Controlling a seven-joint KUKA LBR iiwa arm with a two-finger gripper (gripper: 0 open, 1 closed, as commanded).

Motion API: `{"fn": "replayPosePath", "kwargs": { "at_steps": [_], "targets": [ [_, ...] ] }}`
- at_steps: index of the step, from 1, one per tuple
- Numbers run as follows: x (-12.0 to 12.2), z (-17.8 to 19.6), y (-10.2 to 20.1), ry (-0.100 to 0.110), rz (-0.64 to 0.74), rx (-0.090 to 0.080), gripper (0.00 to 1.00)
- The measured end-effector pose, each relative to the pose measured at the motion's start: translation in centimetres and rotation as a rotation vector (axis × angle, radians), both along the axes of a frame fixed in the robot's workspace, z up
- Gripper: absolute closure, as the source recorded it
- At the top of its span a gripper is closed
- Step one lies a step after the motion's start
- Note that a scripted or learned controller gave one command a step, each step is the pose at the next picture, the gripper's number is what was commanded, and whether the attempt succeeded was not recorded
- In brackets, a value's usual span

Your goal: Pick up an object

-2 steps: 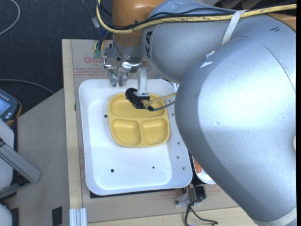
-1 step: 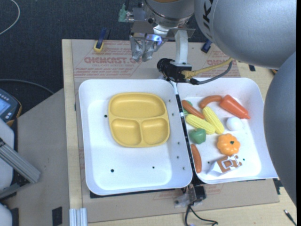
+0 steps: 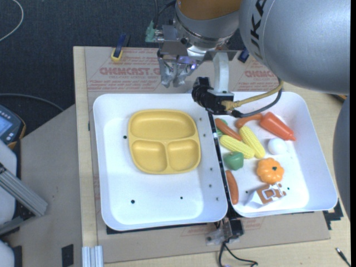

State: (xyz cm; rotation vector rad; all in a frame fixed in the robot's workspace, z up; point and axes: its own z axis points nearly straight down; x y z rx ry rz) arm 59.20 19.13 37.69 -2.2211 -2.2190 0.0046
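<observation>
Bright even overhead light, soft shadows, mild glare on white bins [image 3: 105, 166], sharp focus

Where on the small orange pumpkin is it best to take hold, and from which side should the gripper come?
Probably from straight above, closing across the round body of the pumpkin just below its stem. It sits upright in the right bin, with bare floor on its right side; the corn and the egg lie close behind it, so a low sideways approach looks crowded.

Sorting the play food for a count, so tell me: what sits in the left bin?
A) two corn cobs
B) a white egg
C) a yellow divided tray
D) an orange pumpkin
C: the yellow divided tray lies alone in the left bin; the food items are in the right bin.
</observation>
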Motion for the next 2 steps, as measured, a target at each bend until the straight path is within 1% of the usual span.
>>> {"fn": "replayPosePath", "kwargs": {
  "at_steps": [1,2],
  "targets": [
    [-3.5,-20.3,3.4,0.015,0.003,-0.004,1.0],
    [-4.6,-13.3,-0.8,-0.009,-0.004,0.001,1.0]
  ]
}}
